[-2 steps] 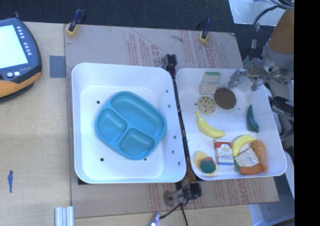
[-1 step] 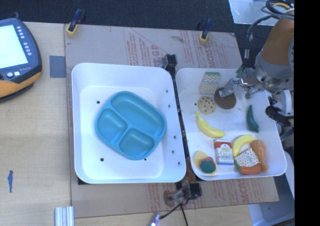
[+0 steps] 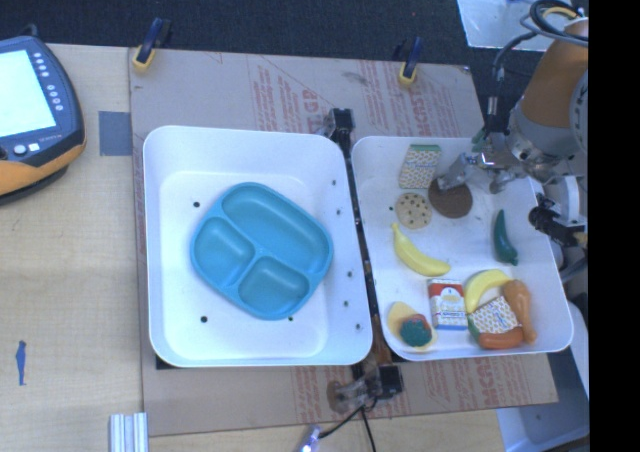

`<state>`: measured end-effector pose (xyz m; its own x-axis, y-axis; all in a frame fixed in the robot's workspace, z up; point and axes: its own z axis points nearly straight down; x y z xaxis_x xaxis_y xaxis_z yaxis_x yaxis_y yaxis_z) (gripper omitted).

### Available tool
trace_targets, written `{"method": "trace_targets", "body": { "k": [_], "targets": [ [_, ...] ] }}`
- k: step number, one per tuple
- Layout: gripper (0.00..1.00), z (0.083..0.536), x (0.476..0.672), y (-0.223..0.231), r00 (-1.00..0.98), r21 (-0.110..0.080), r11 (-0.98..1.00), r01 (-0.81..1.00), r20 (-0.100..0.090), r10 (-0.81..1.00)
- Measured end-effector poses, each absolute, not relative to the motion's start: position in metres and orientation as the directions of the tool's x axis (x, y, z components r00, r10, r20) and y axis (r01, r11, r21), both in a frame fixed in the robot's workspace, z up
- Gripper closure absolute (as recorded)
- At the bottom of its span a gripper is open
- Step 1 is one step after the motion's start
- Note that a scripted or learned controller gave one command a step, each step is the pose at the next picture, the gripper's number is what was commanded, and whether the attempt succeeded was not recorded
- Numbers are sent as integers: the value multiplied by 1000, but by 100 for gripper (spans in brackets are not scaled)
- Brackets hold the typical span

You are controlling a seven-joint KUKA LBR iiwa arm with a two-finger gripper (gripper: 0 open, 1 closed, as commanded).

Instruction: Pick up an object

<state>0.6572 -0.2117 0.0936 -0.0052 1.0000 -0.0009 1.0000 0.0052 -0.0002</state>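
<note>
Two white bins on the surface; right bin [image 3: 556, 340] holding toys, brown disc [image 3: 452, 201] near its far rim, pincer [image 3: 470, 166] just above that disc, finger state cannot be told; blue tray [image 3: 262, 250] in the neighbouring bin.

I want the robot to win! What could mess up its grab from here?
The gripper sits right over the brown cookie, which is flat, so the fingers might slide off it. The tan cookie and the green cracker lie close by, so they could get bumped or shoved. The green pepper is near the right bin wall, a tight spot to reach.
</note>
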Motion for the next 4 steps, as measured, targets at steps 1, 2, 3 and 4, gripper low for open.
{"method": "trace_targets", "body": {
  "k": [1,2,3,4],
  "targets": [
    [0,195,657,-196,-4,0,4,1000,0,1000],
    [0,96,625,-202,-5,-6,5,1000,0,1000],
    [0,92,657,-211,-5,-3,5,1000,0,1000],
    [0,146,647,-212,-2,0,2,1000,0,1000]
  ]
}}
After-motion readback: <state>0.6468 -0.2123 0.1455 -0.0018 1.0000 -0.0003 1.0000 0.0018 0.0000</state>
